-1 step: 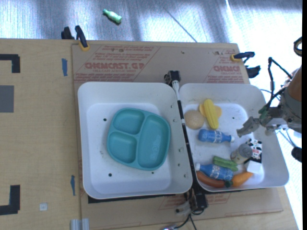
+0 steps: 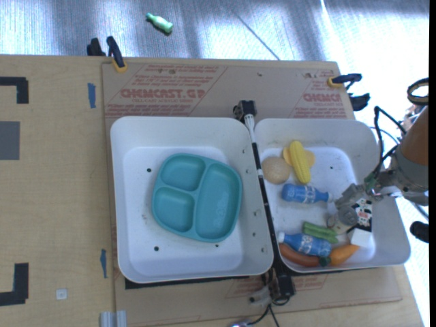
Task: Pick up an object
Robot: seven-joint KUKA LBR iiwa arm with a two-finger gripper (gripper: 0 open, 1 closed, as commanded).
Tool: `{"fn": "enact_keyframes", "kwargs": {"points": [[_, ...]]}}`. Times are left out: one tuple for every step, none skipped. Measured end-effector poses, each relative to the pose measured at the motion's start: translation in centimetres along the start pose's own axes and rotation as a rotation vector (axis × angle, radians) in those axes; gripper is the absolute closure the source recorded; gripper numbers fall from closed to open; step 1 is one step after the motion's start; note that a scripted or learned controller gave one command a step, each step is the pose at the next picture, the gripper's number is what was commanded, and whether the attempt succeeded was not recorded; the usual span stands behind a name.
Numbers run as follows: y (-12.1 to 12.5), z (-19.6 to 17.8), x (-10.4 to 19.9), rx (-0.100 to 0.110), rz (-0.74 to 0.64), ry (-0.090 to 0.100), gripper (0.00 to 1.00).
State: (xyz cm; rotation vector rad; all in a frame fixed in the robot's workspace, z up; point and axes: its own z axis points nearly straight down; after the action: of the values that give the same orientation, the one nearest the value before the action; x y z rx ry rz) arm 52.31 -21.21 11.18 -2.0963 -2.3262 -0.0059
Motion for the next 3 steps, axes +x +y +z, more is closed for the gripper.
{"fn": "enact_keyframes", "kwargs": {"points": [[4.5,2.5,-0.8,-0.004,-0.298,0.006,0.00],[1.0,2.5,-0.9,-0.008,-0.482,-0.007,0.00],[1.0,1.4,-1.1,-0.011,-0.479,-0.015,1.00]]}}
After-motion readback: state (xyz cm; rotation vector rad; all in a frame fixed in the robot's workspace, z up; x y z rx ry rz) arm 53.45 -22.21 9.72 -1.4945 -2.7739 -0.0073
